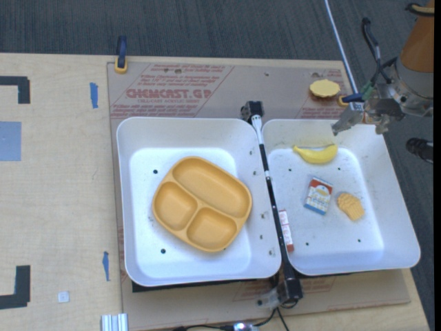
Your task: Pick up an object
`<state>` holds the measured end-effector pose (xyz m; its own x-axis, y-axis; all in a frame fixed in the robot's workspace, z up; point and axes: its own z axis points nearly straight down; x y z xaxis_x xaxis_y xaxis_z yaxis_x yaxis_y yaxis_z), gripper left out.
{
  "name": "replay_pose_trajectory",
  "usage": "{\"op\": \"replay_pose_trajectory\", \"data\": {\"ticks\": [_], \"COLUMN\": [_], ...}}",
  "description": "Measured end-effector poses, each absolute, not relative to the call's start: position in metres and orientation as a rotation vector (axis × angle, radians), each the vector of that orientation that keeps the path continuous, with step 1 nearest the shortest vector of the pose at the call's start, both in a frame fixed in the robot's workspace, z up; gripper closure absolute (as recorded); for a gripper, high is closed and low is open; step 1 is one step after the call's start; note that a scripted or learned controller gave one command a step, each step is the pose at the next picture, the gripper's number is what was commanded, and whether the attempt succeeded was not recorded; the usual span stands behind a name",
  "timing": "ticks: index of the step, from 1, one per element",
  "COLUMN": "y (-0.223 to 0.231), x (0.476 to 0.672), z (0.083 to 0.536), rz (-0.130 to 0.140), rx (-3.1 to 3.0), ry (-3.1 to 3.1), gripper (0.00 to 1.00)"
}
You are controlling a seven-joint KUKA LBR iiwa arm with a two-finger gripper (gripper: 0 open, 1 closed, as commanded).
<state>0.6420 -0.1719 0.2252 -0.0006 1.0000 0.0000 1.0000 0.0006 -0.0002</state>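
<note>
The right bin (pixel 386 254) holds a yellow banana (pixel 316 153) near its far wall, a small red, white and blue carton (pixel 318 196) in the middle, and an orange biscuit-like piece (pixel 350 205) just right of the carton. My gripper (pixel 361 123) hangs above the bin's far right corner, up and to the right of the banana. It is open, with nothing between its fingers.
A yellow three-compartment plate (pixel 201 203) lies in the left bin (pixel 134 185). A small round yellow item (pixel 324 89) rests on the board behind the right bin. A black divider clamp (pixel 253 109) sits between the bins at the far edge.
</note>
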Motion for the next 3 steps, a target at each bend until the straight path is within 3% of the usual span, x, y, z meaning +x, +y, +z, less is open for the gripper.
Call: {"op": "replay_pose_trajectory", "data": {"ticks": [1, 2, 3], "y": [-0.176, -0.128, -0.128], "x": [0.608, 0.572, 0.573], "z": [0.086, 0.086, 0.096], "rz": [-0.002, -0.002, -0.005], "rx": [-2.223, -2.219, -2.223], "ry": [-2.223, -2.223, -2.223], "gripper": [0.00, 0.00, 1.00]}}
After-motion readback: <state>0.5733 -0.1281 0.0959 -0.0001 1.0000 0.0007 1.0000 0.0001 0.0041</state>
